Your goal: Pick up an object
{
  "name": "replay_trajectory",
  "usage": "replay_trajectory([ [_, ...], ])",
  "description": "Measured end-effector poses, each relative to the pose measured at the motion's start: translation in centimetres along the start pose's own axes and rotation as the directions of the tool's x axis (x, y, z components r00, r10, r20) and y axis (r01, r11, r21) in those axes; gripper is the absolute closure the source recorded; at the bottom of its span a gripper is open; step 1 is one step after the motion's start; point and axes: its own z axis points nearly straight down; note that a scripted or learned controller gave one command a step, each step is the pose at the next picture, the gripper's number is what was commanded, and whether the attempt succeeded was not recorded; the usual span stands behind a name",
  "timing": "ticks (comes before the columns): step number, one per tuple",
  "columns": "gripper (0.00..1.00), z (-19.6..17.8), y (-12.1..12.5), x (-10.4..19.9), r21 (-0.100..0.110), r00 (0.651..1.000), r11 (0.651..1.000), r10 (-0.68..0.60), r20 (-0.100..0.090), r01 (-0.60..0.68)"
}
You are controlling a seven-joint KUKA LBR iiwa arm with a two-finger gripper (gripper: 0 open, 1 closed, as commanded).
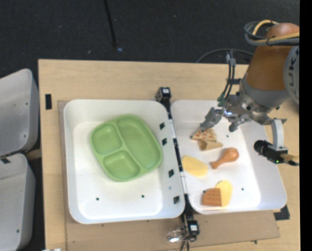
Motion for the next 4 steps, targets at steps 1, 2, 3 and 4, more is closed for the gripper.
replay_trajectory([
  [1, 0.00, 4.8, -0.3, -1.0, 0.003, 1.000, 1.000, 0.003, 0.002, -0.003],
  [2, 0.00, 9.3, -0.7, -1.9, 0.003, 1.000, 1.000, 0.003, 0.002, -0.003],
  [3, 0.00, 13.9, -0.8, -2.0, 0.004, 1.000, 1.000, 0.003, 0.001, -0.003],
  [4, 1.00, 12.6, -0.6, -2.1, -0.002, 1.000, 1.000, 0.008, 0.001, -0.008],
])
